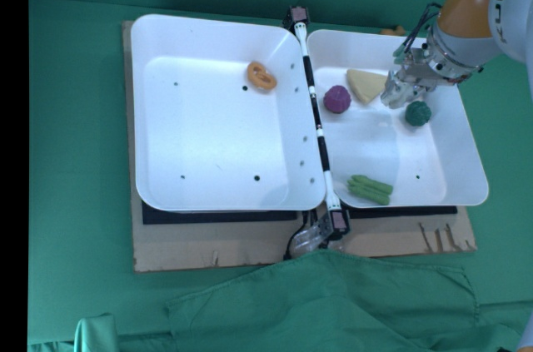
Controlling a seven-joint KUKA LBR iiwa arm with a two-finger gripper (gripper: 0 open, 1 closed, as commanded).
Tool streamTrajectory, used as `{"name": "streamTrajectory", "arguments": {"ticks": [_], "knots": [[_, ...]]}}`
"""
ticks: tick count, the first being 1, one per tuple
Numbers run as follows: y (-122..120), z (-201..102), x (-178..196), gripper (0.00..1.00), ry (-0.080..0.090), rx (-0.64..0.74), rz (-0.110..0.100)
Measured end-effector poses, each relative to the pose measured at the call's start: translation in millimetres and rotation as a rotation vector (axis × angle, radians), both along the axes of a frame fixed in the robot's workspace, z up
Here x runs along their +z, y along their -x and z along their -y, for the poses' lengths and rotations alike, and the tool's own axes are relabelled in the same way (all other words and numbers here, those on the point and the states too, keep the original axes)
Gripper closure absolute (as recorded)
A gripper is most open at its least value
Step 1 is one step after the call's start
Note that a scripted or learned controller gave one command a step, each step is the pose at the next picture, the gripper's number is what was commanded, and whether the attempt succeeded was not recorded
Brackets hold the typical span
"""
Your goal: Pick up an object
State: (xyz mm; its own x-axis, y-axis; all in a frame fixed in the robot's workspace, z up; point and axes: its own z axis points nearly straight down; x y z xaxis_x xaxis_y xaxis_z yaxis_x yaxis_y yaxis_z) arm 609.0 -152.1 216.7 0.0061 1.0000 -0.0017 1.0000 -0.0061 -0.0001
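In the right bin (pixel 450 176) lie a purple ball (pixel 337 99), a pale yellow wedge (pixel 365 84), a dark green ball (pixel 418 113) and a bundle of green beans (pixel 371 189). An orange pretzel (pixel 261 76) rests in the left bin (pixel 166 42), near its far right side. My gripper (pixel 398 96) hangs low over the far part of the right bin, between the yellow wedge and the dark green ball, close to both. Nothing shows between its tips.
A black-and-white divider rod (pixel 315 113) runs between the two bins. Green cloth (pixel 333 300) is bunched along the bench's front edge. The bins sit on a cardboard sheet (pixel 166 255).
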Motion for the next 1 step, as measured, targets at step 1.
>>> {"name": "streamTrajectory", "arguments": {"ticks": [1], "knots": [[83.6, -6.4, 64.0, 1.00, -0.001, 0.000, 0.004]]}}
